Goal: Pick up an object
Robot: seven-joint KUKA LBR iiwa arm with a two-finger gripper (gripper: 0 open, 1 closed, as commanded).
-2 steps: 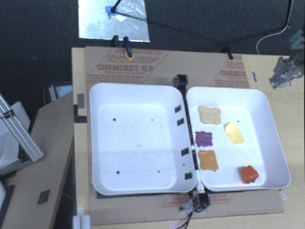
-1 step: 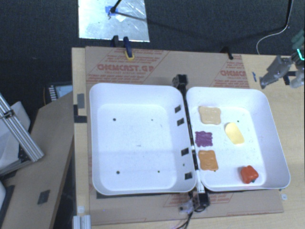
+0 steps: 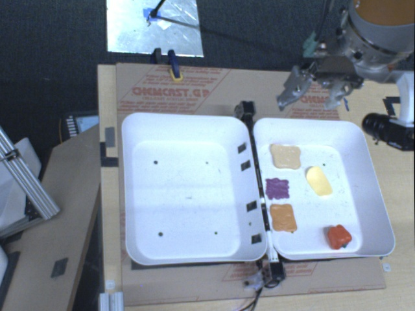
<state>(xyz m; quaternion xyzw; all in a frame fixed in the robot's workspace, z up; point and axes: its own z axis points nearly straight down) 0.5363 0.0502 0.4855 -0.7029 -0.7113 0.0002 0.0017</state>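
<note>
Bench [image 3: 214, 86]: brown board | floor [image 3: 52, 31]: dark carpet, seemingly | bins [image 3: 188, 193]: white

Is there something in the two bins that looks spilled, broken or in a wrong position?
Nothing stands out. The five small items, a tan piece, a yellow piece, a purple piece, an orange-brown piece and a red piece, lie apart from each other in the right bin. The gripper is above that bin's far edge.

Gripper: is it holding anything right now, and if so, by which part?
Nothing is held. The gripper hangs above the far rim of the right bin, its fingers spread with nothing between them.
</note>
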